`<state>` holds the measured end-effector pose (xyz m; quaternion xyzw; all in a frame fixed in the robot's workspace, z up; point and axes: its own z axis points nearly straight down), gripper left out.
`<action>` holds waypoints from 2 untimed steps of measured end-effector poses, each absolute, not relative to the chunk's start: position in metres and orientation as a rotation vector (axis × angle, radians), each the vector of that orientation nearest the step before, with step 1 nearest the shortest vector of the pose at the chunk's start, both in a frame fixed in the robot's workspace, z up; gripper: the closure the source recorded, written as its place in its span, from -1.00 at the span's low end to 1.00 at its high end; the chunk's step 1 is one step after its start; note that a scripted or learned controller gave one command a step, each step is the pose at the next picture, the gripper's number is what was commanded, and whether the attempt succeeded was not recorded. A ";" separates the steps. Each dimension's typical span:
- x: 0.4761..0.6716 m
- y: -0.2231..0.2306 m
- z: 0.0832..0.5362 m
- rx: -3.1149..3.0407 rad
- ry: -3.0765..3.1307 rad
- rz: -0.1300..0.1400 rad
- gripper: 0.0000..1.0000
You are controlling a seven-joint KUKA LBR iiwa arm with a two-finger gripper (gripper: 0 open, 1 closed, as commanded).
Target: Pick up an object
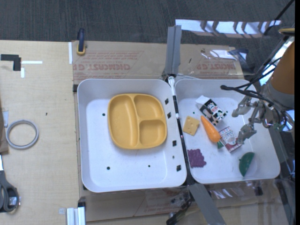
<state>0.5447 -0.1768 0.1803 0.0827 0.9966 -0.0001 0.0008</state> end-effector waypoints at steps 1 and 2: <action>0.616 -0.177 0.093 0.751 3.046 -0.001 -1.00; 0.626 -0.094 0.126 1.077 2.948 -0.001 -1.00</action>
